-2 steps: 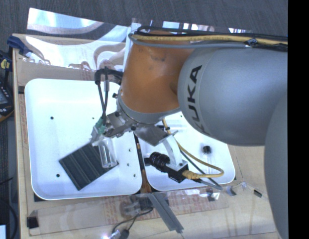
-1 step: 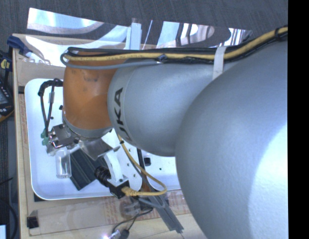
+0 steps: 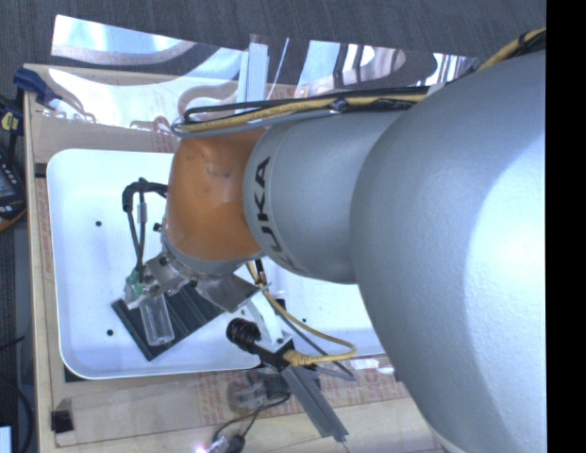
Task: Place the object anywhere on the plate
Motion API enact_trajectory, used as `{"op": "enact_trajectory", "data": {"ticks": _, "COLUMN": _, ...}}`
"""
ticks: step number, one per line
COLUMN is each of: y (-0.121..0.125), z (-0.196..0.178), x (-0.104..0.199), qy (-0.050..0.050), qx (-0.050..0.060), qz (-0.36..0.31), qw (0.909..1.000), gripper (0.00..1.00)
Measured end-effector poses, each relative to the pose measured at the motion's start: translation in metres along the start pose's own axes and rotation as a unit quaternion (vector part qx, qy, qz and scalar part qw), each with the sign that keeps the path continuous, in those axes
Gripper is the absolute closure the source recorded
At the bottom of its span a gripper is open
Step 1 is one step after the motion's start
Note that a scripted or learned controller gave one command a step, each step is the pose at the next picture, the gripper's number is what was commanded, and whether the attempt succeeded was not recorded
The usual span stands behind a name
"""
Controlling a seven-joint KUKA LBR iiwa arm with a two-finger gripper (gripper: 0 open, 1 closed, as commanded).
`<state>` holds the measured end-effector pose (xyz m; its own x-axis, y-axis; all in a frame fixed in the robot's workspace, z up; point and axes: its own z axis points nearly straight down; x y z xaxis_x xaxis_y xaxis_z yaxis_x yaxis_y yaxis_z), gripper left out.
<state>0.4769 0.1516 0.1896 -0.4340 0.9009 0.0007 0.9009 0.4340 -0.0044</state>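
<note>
My gripper (image 3: 157, 317) reaches down into the left white bin (image 3: 80, 253), near its front left corner. The orange band (image 3: 212, 196) and the bulky grey arm (image 3: 415, 225) cover much of both bins. A black ribbed rectangular slab (image 3: 184, 314) lies slanted right at the gripper's tip. I cannot tell whether it rests on the bin floor or belongs to the gripper. A small green piece (image 3: 134, 287) sits at the gripper's upper left side. The arm hides whatever lies in the right bin.
A thin black cable (image 3: 137, 210) loops down to the gripper over the left bin. Black and yellow cables and a metal bracket (image 3: 293, 376) hang over the wooden front edge of the bench. Dark devices (image 3: 2, 182) stand off the bench's left side.
</note>
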Motion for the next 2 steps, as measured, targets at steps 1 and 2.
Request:
{"op": "enact_trajectory", "data": {"ticks": 1, "y": -0.033, "z": -0.001, "x": -0.067, "qy": 0.000, "qx": 0.001, "qz": 0.061, "qw": 0.9981, "gripper": 1.00}}
{"op": "enact_trajectory", "data": {"ticks": 2, "y": 0.065, "z": 0.048, "x": -0.051, "qy": -0.001, "qx": 0.001, "qz": 0.152, "qw": 0.9884, "gripper": 1.00}}
